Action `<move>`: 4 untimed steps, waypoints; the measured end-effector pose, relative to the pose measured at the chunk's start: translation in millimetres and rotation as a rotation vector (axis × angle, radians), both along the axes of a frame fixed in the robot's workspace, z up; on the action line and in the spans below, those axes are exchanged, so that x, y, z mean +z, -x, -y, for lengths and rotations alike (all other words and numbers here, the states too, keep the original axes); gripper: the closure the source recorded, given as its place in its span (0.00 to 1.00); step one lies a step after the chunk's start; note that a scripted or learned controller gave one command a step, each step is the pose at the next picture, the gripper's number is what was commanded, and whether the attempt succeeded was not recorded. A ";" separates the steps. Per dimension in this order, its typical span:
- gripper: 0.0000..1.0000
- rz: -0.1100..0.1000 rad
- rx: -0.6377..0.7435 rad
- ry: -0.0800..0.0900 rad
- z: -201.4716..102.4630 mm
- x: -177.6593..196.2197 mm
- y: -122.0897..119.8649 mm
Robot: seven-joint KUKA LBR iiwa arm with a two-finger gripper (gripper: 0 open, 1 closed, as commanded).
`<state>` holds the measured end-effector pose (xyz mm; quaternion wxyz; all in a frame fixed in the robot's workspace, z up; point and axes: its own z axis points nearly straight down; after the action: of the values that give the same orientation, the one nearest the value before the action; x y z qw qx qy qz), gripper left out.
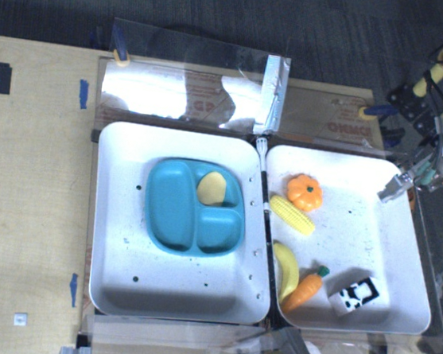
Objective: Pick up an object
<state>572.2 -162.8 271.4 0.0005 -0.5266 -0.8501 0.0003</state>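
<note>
Objects for picking lie in the right bin, which you see beside the left bin. Toward that bin's 11 o'clock corner sits a small orange pumpkin; just beside it, at its 7 o'clock, lies a yellow corn cob, tilted. Along the bin's 8 o'clock edge you find a banana, and a carrot leans against its lower end. Near the carrot, at its 3 o'clock, rests a black-and-white block. In the left bin lies a blue divided tray, with a yellow lemon-like fruit in its 1 o'clock compartment. The gripper hangs over the right bin's 2 o'clock corner, well apart from every object; you cannot tell how its claw stands, as the view is too small and blurred there.
</note>
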 end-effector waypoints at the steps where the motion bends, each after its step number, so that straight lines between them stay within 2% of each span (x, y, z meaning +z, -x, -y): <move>1: 1.00 -0.001 0.104 -0.002 -49.5 -17.1 -8.9; 2: 1.00 0.005 0.366 0.002 4.0 -52.8 -82.4; 3: 1.00 0.015 0.367 0.006 3.9 -38.9 -85.2; 4: 1.00 0.009 0.435 0.002 -49.9 -26.4 -86.4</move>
<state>658.6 -112.9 245.0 -0.0039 -0.3309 -0.9436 -0.0013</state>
